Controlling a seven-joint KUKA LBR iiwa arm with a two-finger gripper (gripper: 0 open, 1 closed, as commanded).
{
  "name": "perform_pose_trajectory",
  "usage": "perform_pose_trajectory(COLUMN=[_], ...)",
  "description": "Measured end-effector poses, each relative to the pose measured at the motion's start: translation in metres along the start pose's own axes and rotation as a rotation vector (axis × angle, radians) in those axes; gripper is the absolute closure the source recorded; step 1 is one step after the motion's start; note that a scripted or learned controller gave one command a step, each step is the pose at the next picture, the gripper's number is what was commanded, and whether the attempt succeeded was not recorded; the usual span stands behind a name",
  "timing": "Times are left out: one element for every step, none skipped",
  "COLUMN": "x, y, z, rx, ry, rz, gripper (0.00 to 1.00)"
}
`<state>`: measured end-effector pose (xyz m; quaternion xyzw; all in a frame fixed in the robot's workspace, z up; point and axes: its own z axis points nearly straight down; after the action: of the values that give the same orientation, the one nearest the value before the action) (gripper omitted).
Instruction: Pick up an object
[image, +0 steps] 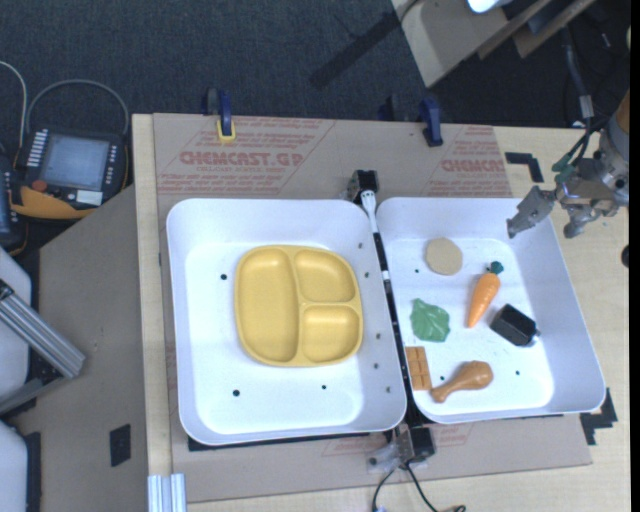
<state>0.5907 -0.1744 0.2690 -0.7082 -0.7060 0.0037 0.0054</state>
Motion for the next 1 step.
perform_pose_trajectory(x=[0.0005], y=[0.0020], z=[-0.0068], rx=[-0.012], ry=[-0.003], rz=[-0.003], gripper=[0.00])
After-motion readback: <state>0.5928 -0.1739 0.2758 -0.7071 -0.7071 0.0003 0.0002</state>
